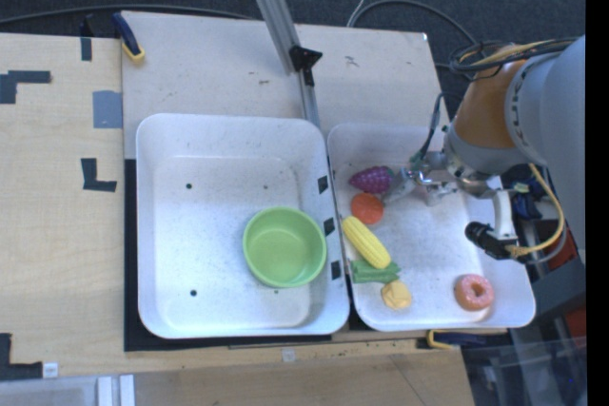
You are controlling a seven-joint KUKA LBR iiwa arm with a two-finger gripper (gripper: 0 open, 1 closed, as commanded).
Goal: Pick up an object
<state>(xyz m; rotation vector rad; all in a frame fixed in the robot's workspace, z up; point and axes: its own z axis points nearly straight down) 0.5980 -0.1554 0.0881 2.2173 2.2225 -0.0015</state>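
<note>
Two shallow white bins sit side by side on the worktop (219, 62). The left bin (162, 147) holds a single green bowl (284, 247), upright, in its lower right part, close to the wall shared with the neighbour.

The right bin (504, 299) carries the small toy foods. A purple bunch of grapes (372, 178) lies near its upper left, with an orange-red round fruit (367, 208) just below it. Under that, a yellow corn cob (365, 242) lies at a slant, its lower end at a green leafy piece (376, 274). A small yellow item (396, 296) rests just beneath the leaf, and a pink doughnut (473, 292) lies well apart, near the lower right corner.

The arm (514, 109) reaches in from the right. Its end effector (425, 178) is low over the right bin, just right of the grapes; whether its fingers are apart or together cannot be told, and nothing is seen clamped between them.
</note>
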